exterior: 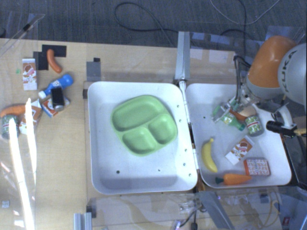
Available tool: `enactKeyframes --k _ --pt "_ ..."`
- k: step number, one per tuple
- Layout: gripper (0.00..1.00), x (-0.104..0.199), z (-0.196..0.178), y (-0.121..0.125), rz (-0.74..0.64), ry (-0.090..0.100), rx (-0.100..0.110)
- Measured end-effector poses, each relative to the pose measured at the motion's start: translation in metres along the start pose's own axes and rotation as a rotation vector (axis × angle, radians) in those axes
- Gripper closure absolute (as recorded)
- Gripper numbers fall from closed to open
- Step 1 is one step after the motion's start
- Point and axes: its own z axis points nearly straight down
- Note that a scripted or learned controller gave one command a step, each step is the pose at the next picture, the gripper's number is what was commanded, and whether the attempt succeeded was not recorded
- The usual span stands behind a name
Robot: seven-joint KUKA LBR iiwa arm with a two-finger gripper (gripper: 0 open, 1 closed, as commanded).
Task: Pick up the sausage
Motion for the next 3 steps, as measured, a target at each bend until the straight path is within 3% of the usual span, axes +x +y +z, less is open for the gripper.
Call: enactKeyframes --k 1,2,3 --pt "0.00 -0.057 -0.026 0.003 0.315 0.000 0.002" --pt "0.00 -0.056 0.001 -0.001 1.109 0.014 0.027" --pt "0.00 -0.030 0.001 -0.037 1.057 0.002 0.007"
